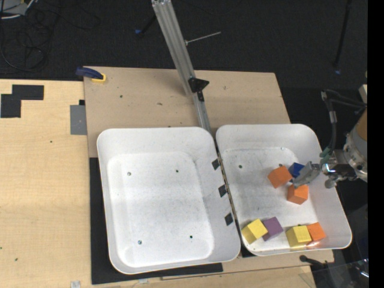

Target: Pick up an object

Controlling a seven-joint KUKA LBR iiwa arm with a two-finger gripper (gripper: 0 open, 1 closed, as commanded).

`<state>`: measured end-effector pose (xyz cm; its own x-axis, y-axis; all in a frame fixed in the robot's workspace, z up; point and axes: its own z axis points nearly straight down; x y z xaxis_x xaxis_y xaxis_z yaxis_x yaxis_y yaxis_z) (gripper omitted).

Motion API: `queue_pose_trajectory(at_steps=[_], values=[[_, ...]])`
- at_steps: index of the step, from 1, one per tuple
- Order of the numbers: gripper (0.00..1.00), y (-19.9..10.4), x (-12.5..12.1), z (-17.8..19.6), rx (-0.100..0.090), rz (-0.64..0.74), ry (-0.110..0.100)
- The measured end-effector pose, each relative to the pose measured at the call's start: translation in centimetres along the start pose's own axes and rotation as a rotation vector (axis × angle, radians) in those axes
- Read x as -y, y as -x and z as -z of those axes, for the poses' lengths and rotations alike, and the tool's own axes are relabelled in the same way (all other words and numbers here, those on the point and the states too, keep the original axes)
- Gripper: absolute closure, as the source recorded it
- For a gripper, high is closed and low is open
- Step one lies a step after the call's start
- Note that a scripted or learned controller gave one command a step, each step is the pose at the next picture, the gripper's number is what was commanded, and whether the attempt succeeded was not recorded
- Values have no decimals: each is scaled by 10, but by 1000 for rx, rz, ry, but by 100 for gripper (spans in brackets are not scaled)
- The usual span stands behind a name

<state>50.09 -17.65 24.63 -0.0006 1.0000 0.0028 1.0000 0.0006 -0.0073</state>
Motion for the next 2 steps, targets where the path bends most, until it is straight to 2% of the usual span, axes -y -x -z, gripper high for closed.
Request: queue_pose_trajectory(at_steps=[1,2], values=[[0,1,-1,2,1,-2,4],[0,-2,0,-42,0,-1,-1]])
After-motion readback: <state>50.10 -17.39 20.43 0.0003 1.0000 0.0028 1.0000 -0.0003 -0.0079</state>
